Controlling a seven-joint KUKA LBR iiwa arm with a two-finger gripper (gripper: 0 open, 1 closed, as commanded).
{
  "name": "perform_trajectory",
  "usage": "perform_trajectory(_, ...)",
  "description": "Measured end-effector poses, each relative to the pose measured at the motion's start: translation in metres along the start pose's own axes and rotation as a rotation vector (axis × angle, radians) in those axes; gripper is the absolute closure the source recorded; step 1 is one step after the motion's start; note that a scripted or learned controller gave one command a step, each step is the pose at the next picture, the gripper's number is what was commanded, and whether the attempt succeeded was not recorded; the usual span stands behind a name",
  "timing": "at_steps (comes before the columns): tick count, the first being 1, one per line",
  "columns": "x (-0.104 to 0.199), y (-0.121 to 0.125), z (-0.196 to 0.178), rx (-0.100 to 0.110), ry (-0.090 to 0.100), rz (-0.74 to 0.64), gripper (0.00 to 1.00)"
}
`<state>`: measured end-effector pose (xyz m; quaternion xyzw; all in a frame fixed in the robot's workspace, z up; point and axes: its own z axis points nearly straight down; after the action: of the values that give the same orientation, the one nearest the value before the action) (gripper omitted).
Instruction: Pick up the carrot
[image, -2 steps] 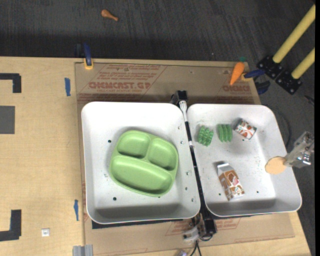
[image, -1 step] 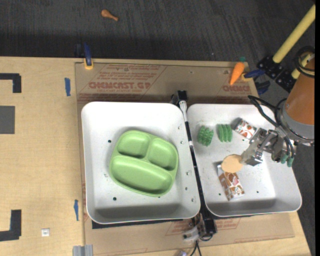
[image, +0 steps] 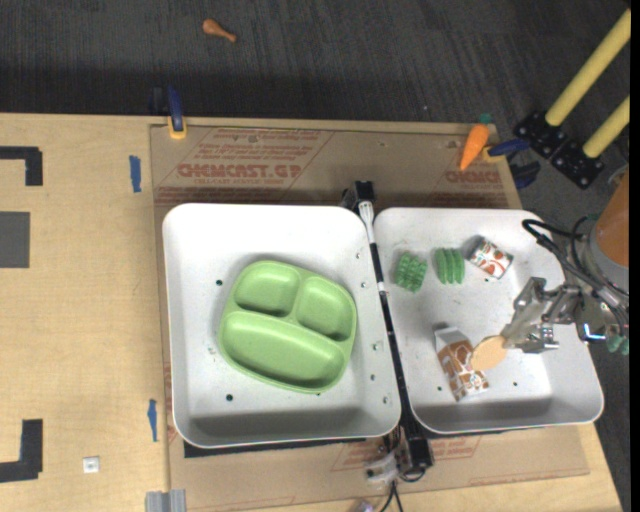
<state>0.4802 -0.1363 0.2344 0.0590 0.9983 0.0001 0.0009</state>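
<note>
The carrot (image: 475, 146) is small and orange with a green top. It lies on the cardboard bench behind the far edge of the right bin (image: 575, 405), outside both bins. My gripper (image: 517, 334) hangs low over the right side of that bin, well in front of the carrot. Its tip is right beside a tan rounded piece (image: 490, 353); whether that piece is gripped is unclear. A brown-and-white packet (image: 460, 362) lies just left of the tan piece.
Two green ridged toys (image: 410, 271) (image: 450, 266) and a small red-and-white can (image: 490, 258) sit in the right bin's far half. The left bin (image: 190, 300) holds a green divided plate (image: 287, 322). Yellow-handled clamps (image: 575, 95) stand at the back right.
</note>
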Motion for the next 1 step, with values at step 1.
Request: perform_trajectory(1,-0.0468,-0.0292,0.0035,0.001,-0.005,-0.250,1.00)
